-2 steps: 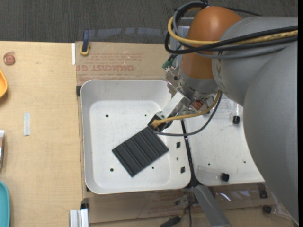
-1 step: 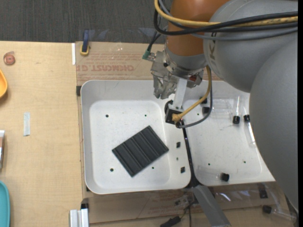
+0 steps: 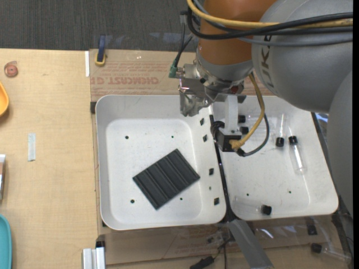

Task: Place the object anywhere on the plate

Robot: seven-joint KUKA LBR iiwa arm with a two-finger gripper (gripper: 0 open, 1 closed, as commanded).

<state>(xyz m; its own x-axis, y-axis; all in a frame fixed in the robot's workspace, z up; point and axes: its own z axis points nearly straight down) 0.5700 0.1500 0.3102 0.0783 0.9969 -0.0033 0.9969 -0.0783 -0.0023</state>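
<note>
Two risks I judge from here: my gripper, its grip impossible to tell, hangs over the bins' far shared wall and may clip it, or miss the clear tube in the right bin, well apart from the ribbed plate.
</note>
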